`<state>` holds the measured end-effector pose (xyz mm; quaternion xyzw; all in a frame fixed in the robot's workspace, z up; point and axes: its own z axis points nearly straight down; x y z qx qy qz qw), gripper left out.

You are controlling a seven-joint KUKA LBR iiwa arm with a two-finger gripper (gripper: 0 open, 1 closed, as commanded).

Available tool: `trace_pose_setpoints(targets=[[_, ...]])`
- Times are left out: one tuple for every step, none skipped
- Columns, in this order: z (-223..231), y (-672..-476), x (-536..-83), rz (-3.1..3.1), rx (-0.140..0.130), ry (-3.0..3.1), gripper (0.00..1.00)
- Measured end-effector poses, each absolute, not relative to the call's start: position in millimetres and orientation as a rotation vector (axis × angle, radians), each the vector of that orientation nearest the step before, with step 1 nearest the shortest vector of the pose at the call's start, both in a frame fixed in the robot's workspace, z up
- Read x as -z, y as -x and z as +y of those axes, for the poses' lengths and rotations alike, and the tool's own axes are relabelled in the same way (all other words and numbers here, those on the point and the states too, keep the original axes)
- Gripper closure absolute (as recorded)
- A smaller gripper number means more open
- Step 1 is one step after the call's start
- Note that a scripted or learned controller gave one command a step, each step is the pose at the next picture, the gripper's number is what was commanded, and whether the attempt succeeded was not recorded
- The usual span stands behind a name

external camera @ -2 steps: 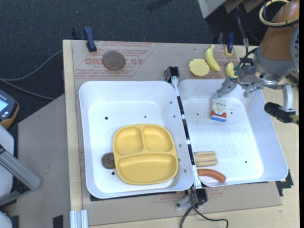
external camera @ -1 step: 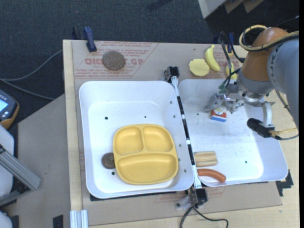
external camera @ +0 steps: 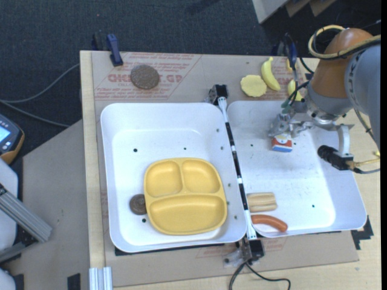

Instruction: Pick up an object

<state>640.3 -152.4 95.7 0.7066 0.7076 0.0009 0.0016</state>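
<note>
While two white bins sit side by side on the worktop (external camera: 91, 162), the left bin (external camera: 115, 162) holds one yellow divided plate (external camera: 184, 195) and one brown cookie (external camera: 138, 204) touching the plate's left edge. At the right bin (external camera: 314, 180), three things lie inside: a small red, white and blue carton (external camera: 282, 142) in the upper part, a tan bread piece (external camera: 261, 202) and an orange-red sausage (external camera: 269, 223) at the lower left corner. On the worktop above the bins lie a second brown cookie (external camera: 144, 76), one yellow chip (external camera: 253, 86) and one banana (external camera: 270, 74). Coming from the right of the frame, the pincer (external camera: 288, 124) hangs just above the carton; how wide it stands I cannot tell.
</note>
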Motion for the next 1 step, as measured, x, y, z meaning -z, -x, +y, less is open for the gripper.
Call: trace_pose_setpoints(targets=[[-80.6,-622.6,-188.5,2.225,-0.004,-2.215,1.0]])
